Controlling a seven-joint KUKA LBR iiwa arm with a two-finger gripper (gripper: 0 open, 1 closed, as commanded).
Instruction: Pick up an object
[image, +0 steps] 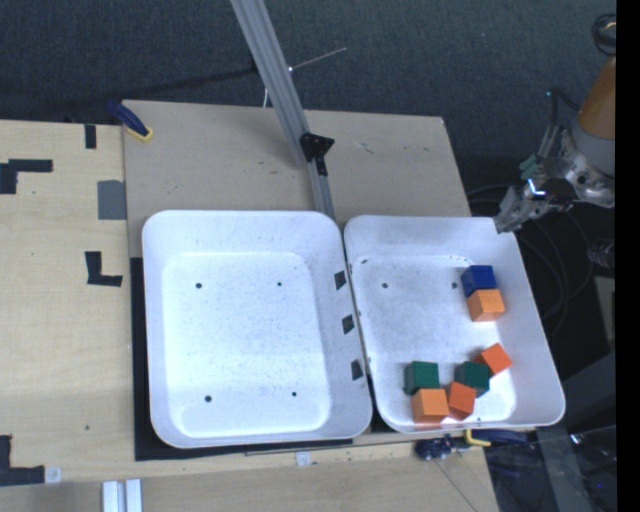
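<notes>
The right bin holds several small blocks. A blue block sits against an orange block near the bin's right wall. Along the near edge lie two green blocks and three orange ones. My gripper hangs past the bin's far right corner, above the bench edge and apart from every block. Nothing shows between its fingers. The arm's orange band is at the right edge of the view.
The left bin lies beside the right one. A slanted metal pole with a black clamp crosses the far side of the bench. Black cables hang off the bench to the right.
</notes>
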